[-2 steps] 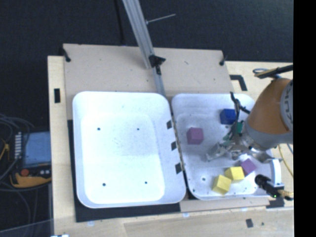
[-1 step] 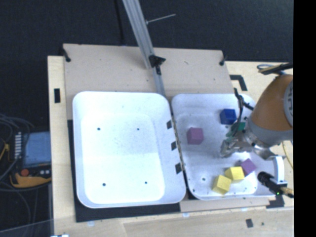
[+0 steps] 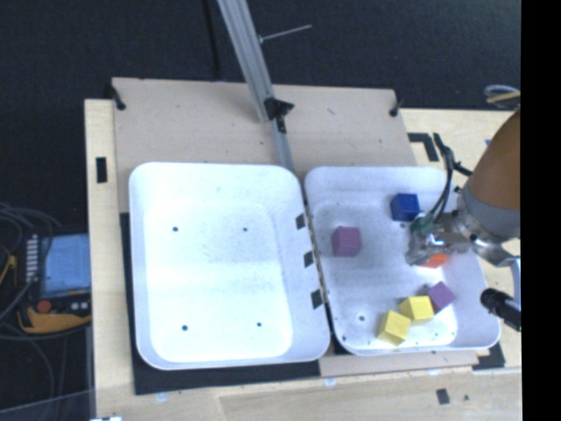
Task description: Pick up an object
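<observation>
The right bin holds several small blocks. A blue cube lies at the back, a purple cube left of centre. Two yellow blocks and a purple block lie near the front right. My gripper hangs low over the right side of this bin, just below the blue cube. A small orange-red piece shows right at its tip; I cannot make out whether it is a block or part of the tool.
The left bin lies beside the right one, with a divider between them. A slanted metal rail runs from the top to the bins' back edge. The arm's orange band looms at right.
</observation>
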{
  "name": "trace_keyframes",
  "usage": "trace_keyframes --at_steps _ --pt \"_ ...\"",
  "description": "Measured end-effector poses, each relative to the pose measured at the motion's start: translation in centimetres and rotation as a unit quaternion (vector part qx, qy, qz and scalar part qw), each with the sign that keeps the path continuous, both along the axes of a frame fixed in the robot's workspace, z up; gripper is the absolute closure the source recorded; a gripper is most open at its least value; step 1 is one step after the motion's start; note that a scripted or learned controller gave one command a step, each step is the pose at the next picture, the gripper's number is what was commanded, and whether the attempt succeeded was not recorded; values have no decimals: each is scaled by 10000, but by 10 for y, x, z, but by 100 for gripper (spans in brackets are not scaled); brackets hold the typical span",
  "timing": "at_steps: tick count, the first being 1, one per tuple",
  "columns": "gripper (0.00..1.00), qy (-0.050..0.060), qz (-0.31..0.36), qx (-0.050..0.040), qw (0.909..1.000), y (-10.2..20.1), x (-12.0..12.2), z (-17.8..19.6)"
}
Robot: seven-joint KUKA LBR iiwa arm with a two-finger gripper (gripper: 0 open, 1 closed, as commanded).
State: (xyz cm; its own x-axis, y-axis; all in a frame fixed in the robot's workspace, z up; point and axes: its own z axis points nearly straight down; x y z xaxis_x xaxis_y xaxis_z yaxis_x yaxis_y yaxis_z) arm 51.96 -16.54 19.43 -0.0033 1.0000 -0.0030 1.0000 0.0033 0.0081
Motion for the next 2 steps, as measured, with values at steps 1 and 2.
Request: trace_keyframes --at_steps 1,2 --pt "100 26 -5 7 10000 -1 1 10" --pt "100 34 20 21 10000 50 7 5"
